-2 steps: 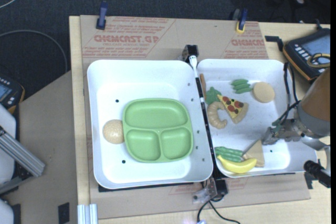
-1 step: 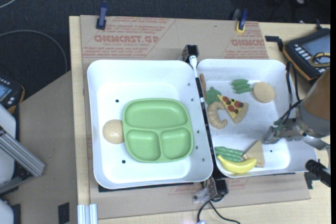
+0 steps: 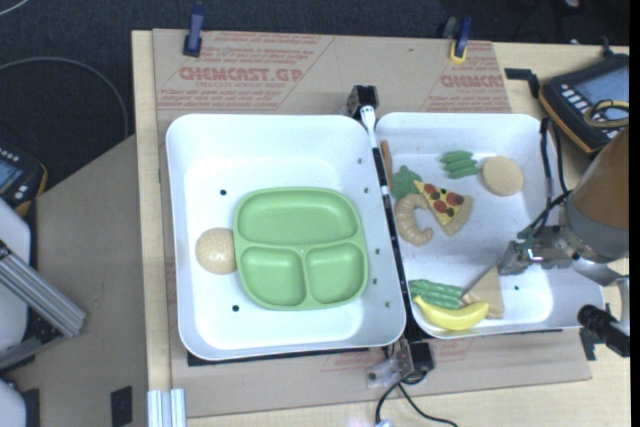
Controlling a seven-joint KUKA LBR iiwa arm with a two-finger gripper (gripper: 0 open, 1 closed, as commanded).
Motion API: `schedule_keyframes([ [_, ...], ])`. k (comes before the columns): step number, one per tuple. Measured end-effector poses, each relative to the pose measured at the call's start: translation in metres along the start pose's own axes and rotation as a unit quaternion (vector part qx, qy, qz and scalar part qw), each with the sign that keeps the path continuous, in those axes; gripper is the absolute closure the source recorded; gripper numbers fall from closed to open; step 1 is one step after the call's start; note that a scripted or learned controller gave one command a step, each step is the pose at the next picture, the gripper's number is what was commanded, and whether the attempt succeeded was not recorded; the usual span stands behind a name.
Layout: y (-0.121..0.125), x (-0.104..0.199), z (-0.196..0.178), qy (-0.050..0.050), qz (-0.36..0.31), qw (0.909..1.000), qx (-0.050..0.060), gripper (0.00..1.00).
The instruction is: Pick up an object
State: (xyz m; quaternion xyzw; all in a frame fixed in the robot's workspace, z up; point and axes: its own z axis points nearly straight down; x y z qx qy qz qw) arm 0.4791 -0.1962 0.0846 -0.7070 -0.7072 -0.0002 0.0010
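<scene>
camera view: two white bins are seen side by side on the bench, and places are given from the gripper (image 3: 520, 255), which sits low at the right side of the right bin (image 3: 530, 130). how far the jaws stand apart cannot be told, and nothing is seen held between them.

far to the left of the jaws, in the left bin (image 3: 190, 215), a pale round ball (image 3: 215, 251) lies touching the left edge of a green divided tray (image 3: 300, 247).

nearer, to the left and slightly above the jaws, a tan curled pastry (image 3: 412, 220) lies just beside a pizza slice (image 3: 445, 206), with a dark green leaf (image 3: 404, 182) touching the pastry's top. down and to the left of the jaws, a green pea pod (image 3: 435, 291) rests against a yellow banana (image 3: 452, 316), and a tan wedge (image 3: 484, 293) lies just below the jaws.

above and to the left, green beans (image 3: 459, 162) lie beside a round beige bun (image 3: 502, 176), which is almost straight above the jaws.
</scene>
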Motion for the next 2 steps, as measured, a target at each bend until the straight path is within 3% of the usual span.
schedule_keyframes([
  [1, 0.002, 0.084, -0.058, 0.000, -0.004, 1.0000, -0.003, 1.00],
  [2, 0.001, 0.191, -0.120, 0.001, -0.006, 1.0000, -0.004, 1.00],
])
